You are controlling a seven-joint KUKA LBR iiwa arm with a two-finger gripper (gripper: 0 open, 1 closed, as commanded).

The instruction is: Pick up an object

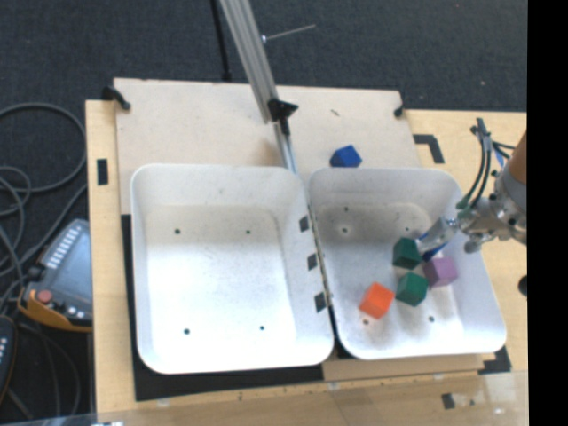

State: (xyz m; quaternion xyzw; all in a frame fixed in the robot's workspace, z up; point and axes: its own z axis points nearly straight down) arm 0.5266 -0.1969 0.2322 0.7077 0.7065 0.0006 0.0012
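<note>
1. Camera view, count: two white bins are sitting side by side on the bench, the left bin [222, 264] and the right bin [373, 193]. Five blocks in all: four are lying in the right bin, one outside it.
2. In the right bin: two green blocks, one purple, one orange. The upper green block [406, 254] is lying just above the lower green block [412, 288], the two near touching. The purple block [441, 271] is sitting just right of both, close against them. The orange block [376, 301] is lying a little apart to the lower left.
3. The blue block [345, 157] is resting on the bench board just behind the right bin's far rim.
4. Tool: the gripper [432, 238] is reaching in from the right over the right bin's far-right part, its tip hanging right at the cluster, between the upper green block and the purple block. Contact cannot be confirmed; open or closed, cannot tell at this size.
5. Look of the pick candidates: small cubes, plain solid colours, some tilted, none seen lifted off the bin floor.
6. An aluminium rail [253, 56] is slanting down from the top toward the gap between the bins.
</note>
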